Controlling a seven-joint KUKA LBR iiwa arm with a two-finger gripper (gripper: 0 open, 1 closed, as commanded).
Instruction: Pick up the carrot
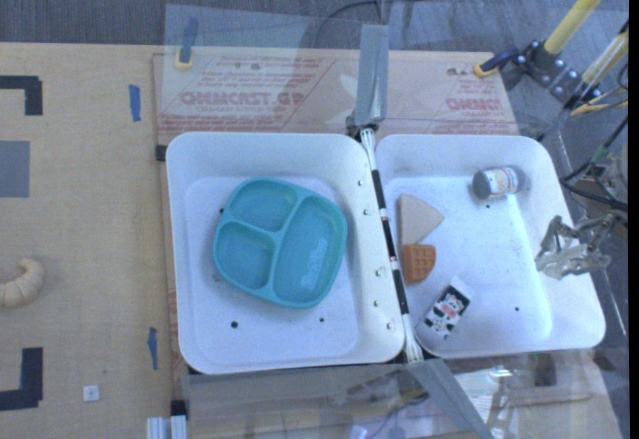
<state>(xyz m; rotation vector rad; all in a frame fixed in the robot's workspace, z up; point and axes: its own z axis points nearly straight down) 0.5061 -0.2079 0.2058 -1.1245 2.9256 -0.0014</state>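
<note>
Pincer (pixel 569 252), grip state can't be told, hangs at right bin (pixel 519 322) edge; carrot (pixel 419 262) lies well to its left, ungrasped; approach pending.

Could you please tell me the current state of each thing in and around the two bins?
Teal plate: upright in the left bin.
Can: on its side, right bin.
Wedge: lying flat.
Waffle piece: flat, just below the wedge.
Small carton: on its side.
Croissant: on the bench, outside both bins.
</note>
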